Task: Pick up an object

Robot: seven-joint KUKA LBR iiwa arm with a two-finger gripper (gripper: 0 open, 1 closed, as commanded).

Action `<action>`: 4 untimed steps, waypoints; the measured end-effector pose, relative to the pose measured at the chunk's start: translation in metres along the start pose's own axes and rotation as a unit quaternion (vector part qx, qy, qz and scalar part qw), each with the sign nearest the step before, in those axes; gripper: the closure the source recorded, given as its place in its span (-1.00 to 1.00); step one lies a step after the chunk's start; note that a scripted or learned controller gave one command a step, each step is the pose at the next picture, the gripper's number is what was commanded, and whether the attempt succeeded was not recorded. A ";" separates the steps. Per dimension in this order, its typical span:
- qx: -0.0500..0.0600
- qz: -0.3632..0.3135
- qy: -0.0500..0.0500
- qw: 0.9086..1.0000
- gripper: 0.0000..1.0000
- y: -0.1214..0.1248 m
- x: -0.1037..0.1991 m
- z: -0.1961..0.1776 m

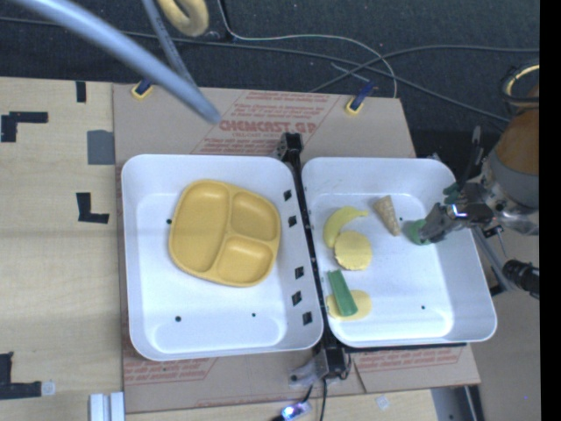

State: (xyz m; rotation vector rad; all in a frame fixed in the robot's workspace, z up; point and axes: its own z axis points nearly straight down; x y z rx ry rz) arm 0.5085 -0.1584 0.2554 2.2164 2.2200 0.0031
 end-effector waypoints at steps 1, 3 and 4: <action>0.002 -0.002 0.002 1.000 1.00 -0.002 0.052 -0.004; 0.004 -0.002 0.002 1.000 1.00 -0.006 0.159 0.024; 0.003 -0.003 0.002 1.000 1.00 -0.012 0.210 0.021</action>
